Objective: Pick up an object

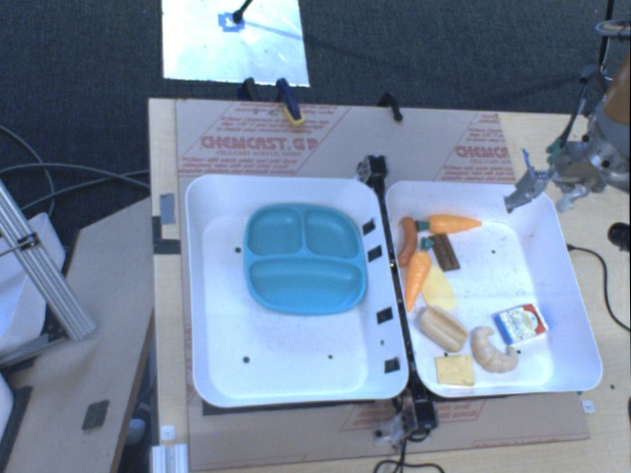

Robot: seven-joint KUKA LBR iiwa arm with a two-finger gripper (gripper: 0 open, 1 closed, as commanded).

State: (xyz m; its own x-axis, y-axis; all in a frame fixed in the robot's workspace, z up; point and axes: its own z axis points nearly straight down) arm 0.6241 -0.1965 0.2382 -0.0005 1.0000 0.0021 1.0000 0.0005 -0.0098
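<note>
Camera view: the tool [545,191] hangs over the right bin's [577,294] top-right rim, fingers apart, nothing held. Nearest grab is probably the carrot [454,225]; a straight-down approach across its narrow width is advised, though depth is hard to judge.

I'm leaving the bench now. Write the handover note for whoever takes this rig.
Claw: open, holding nothing, hanging over the top right corner of the right bin.
Right bin holds the toy food: two carrots, a croissant, a small carton, a bread roll, a cracker.
Left bin holds the blue divided plate.
Done: nothing picked yet.
Left: lower onto one item, grip, lift.
</note>
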